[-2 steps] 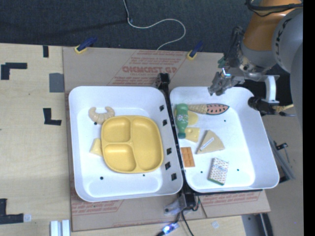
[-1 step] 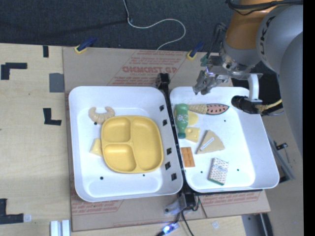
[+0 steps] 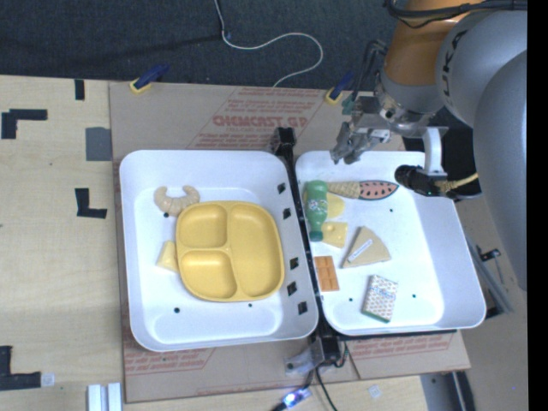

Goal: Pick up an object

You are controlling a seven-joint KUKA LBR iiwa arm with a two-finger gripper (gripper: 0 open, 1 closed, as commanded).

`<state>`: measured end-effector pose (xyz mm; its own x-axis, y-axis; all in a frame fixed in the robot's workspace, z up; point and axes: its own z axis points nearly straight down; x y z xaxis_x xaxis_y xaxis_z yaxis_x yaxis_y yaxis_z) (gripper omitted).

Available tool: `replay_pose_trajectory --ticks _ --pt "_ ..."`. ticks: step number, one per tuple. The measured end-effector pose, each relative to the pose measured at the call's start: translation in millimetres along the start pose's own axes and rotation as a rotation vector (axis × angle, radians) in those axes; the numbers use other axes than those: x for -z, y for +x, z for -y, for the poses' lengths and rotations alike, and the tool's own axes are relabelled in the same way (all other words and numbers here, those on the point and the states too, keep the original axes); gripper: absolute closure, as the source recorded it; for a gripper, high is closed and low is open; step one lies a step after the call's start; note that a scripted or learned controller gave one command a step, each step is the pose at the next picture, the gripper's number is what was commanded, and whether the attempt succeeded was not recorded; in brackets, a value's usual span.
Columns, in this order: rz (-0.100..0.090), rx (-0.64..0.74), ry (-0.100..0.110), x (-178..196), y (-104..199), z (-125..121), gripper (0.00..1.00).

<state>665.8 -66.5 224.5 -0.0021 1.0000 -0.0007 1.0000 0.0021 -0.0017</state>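
one hand (image 3: 348, 151) above right bin (image 3: 445, 255) rim

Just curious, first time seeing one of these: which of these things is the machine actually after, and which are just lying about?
Could be picked:
green bottle
watermelon slice
cheese wedge
orange block
patterned block
croissant
yellow plate

Lying about:
white cable
blue clips

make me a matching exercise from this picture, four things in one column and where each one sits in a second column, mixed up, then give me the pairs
Things:
1. yellow divided plate
2. green bottle
3. orange cracker
4. gripper

Places:
A. above the far rim of the right bin
B. right bin, against the divider, near side
C. left bin, middle
D. right bin, by the divider, far side

Pairs: 1-C, 2-D, 3-B, 4-A
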Motion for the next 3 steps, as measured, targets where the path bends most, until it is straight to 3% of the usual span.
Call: replay_pose_trajectory --ticks 1,2,3 --pt "-0.001 -0.001 0.000 10 -5 13 1.00" --pt "0.001 -0.001 0.000 -2 3 4 1.00" --pt "0.000 -0.002 0.000 2 -15 13 1.00"
